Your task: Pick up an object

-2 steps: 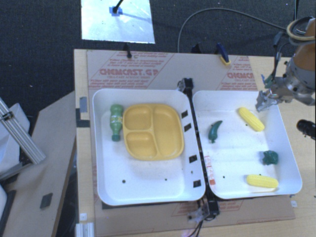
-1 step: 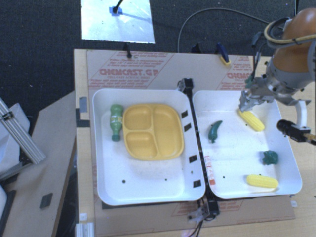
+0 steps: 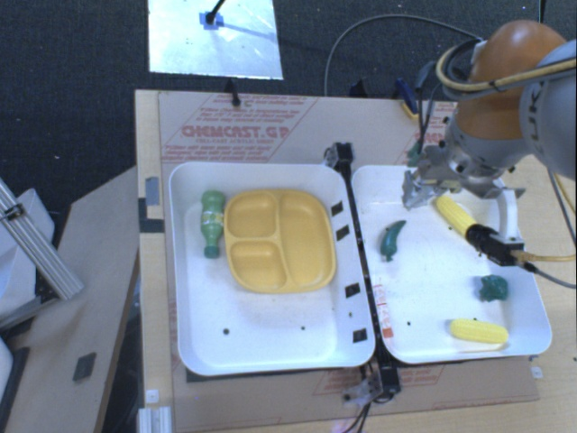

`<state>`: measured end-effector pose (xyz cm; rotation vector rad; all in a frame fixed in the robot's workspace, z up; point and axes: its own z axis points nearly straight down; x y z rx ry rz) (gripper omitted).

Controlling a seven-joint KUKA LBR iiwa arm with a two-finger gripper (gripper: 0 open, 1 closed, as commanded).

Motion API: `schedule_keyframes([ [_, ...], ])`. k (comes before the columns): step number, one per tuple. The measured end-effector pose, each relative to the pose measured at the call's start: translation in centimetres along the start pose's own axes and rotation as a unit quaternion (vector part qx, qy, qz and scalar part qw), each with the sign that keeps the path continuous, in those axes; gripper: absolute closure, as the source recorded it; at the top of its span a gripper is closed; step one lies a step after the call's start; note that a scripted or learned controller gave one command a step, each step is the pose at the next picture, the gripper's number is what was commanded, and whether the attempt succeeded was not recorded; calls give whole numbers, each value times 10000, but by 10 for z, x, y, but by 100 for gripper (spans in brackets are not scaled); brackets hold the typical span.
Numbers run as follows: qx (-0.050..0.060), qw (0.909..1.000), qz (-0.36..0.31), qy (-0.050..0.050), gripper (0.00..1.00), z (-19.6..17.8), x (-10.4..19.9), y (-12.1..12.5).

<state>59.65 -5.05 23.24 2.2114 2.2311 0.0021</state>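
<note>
- Wooden bench point(image 3: 225, 124) on dark carpet, two white bins side by side on it.
- Jaws point(image 3: 416, 190) hang low over the right bin's point(image 3: 424, 314) far end; can't tell their state, nothing visibly in them.
- Just beside them: a yellow corn cob point(image 3: 453, 215), a green pepper point(image 3: 391, 239) a bit nearer.
- Further out, a small green piece point(image 3: 493, 287) and a second corn cob point(image 3: 479, 331).
- Left bin point(image 3: 270, 332): yellow divided plate point(image 3: 279, 240), green bottle point(image 3: 212, 223) touching its left edge.

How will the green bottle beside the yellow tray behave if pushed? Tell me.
The green plastic bottle lies on its side in the left white bin, so it would probably roll sideways. It looks small and light, likely sliding easily. The yellow divided tray alongside may block it.
</note>
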Motion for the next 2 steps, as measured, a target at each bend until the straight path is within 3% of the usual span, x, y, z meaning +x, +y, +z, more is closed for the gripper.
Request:
schedule_keyframes([
  [2,0,10000,4,0,100,7,108,4],
])
